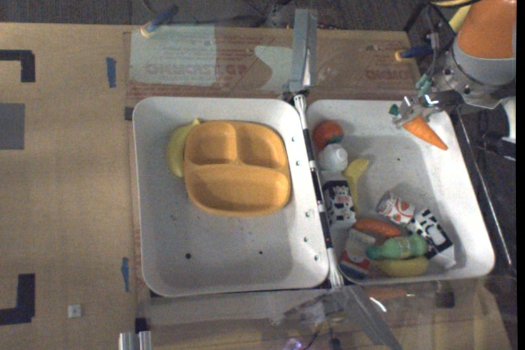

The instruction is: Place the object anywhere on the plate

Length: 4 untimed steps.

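A: Camera view from above shows two white bins. Where is the plate?

B: The orange plate (237, 165), with three compartments, lies in the left bin (164, 250), in its upper half. A yellow banana (175, 149) lies just beside the plate's left edge, partly under it.

A: And the gripper?

B: The gripper (414, 112) is at the upper right corner of the right bin (459, 201). Its fingers are pinching the toy carrot (426, 130) at the thick end; the carrot's tip points down and right, above the bin floor.

A: What else is in the right bin?

B: Near the divider are a red ball (327, 133), a white ball (333, 157), a yellow piece (355, 174) and a small cow figure (340, 204). At the lower right corner is a pile of toys (398, 238), touching one another.
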{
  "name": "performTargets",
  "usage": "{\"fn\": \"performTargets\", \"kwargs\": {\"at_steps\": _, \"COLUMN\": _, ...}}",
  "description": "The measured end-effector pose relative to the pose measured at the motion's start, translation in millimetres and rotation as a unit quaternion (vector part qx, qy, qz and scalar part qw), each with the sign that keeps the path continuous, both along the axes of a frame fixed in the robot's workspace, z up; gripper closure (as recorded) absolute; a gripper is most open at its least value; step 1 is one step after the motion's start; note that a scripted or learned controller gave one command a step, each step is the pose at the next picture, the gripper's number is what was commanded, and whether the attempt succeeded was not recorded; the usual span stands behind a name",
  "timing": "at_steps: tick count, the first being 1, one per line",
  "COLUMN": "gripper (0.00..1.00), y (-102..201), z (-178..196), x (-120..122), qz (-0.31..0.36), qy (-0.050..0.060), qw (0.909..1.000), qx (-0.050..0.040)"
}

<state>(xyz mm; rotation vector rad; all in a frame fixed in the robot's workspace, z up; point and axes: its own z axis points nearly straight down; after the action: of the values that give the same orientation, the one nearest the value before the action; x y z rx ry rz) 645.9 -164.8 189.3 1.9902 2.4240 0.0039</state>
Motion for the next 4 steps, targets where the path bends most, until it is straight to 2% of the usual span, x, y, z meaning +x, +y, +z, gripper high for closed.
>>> {"fn": "performTargets", "kwargs": {"at_steps": 1, "gripper": 1.0, "y": 40.0, "z": 38.8, "x": 22.2, "qz": 0.044, "qy": 0.0, "qw": 0.999, "qx": -0.0004}}
{"fn": "performTargets", "kwargs": {"at_steps": 2, "gripper": 1.0, "y": 122.7, "z": 1.3, "x": -4.5, "qz": 0.127, "qy": 0.003, "qw": 0.9918, "qx": 0.0006}}
{"fn": "performTargets", "kwargs": {"at_steps": 3, "gripper": 1.0, "y": 177.5, "z": 32.8, "x": 21.7, "qz": 0.117, "qy": 0.0, "qw": 0.9931, "qx": 0.0001}}
{"fn": "performTargets", "kwargs": {"at_steps": 4, "gripper": 1.0, "y": 146.6, "z": 100.0, "x": 3.8, "qz": 0.357, "qy": -0.001, "qw": 0.9342, "qx": -0.002}}
